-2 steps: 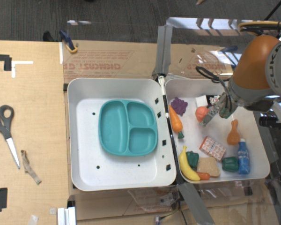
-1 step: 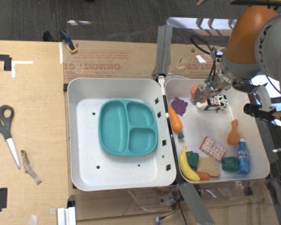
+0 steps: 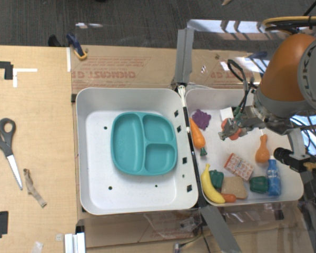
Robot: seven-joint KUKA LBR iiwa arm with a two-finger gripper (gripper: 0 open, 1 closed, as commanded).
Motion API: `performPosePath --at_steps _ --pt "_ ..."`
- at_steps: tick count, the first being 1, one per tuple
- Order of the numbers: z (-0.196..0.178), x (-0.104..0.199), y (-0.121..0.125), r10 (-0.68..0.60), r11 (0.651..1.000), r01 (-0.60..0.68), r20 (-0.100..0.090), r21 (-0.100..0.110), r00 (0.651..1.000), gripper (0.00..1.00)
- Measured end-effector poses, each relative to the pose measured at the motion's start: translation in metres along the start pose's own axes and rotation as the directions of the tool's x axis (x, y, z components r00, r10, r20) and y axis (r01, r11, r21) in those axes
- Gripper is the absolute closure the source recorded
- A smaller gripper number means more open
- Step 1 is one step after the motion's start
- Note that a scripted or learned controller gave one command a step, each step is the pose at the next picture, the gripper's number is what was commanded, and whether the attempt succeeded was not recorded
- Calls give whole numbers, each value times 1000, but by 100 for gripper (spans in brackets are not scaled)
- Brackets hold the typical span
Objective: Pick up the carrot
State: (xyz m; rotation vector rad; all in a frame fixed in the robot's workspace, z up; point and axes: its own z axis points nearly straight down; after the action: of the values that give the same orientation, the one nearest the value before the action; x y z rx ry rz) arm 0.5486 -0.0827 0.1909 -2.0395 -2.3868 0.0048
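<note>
Nearby, tapered glossy orange carrot (image 3: 198,135)

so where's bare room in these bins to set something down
Left bin: bare white floor all round the teal tray, widest along the near wall.
Right bin: a bare patch mid-floor between the carrot, cracker box and gripper.
Crowded: the near edge, with banana, bread and blue bottle.

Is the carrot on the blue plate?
No, the carrot lies in the right bin, by the wall near the teal plate.
</note>
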Motion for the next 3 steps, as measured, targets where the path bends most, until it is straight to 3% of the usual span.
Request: performPosePath --at_steps 1,2,3 --pt "99 -29 32 341 940 -341 0 -1 940 100" --pt "99 -29 32 342 940 -342 0 -1 940 0" --pt "100 -15 27 491 871 -491 0 2 871 0"
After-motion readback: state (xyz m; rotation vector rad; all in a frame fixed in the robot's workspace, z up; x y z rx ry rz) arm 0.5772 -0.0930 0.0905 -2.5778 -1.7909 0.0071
